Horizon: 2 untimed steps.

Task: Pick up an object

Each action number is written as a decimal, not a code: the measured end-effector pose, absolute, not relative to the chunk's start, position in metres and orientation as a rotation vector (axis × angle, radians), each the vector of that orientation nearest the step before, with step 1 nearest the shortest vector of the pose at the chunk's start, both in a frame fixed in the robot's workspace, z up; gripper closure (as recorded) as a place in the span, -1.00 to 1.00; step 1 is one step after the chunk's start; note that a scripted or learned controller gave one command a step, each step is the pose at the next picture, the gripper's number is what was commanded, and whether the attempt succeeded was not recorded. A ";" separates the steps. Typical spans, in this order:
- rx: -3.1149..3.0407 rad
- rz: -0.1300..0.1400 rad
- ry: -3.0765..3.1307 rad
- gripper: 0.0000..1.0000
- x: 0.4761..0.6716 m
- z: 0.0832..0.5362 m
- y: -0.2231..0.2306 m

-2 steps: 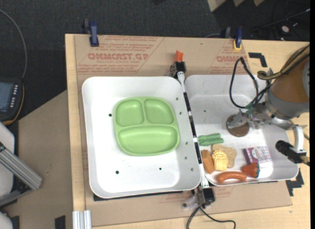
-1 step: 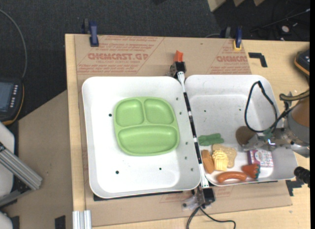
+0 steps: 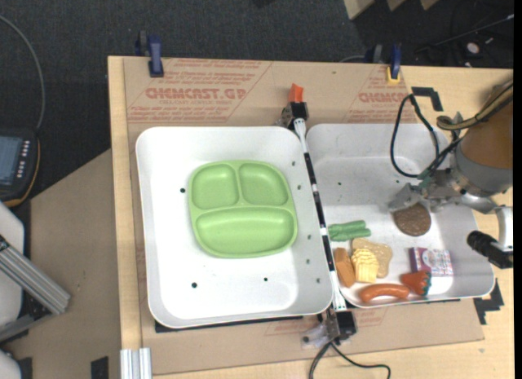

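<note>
While I watch from the overhead camera, the nearest things I see sit along the front edge of the right bin (image 3: 326, 149): an orange-red sausage (image 3: 383, 293) lying flat, a red piece (image 3: 417, 283) just beside its right end, and a small purple-and-white packet (image 3: 432, 262) next to that. Just behind them I make out a narrow orange carrot-like piece (image 3: 345, 268), a yellow wedge (image 3: 366, 266) and a tan cracker (image 3: 375, 250), all bunched together and touching. A little farther back, a green bean pod (image 3: 348, 230) lies near the divider between the bins. To its right rests a round brown patty (image 3: 413, 221), and the gripper (image 3: 418, 200) hangs right over the patty's far edge; I cannot tell from this angle how its pincer stands or whether it touches the patty. The arm (image 3: 487, 153) comes in from the right with black cables looping over the bin's far half. In the left bin (image 3: 163, 288), well apart from all this, a green divided plate (image 3: 242, 208) lies flat near the middle.
</note>
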<state>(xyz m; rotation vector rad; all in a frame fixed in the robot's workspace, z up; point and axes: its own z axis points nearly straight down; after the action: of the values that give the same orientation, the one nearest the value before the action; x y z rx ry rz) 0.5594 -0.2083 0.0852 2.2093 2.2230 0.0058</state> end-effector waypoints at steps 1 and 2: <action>2.224 -0.001 2.223 -1.00 0.536 0.085 -0.201; 2.218 0.002 2.220 1.00 0.537 0.096 -0.202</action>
<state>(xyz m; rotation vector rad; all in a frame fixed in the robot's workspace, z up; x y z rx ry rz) 0.5374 -0.2020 0.0956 2.2182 2.2199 0.0017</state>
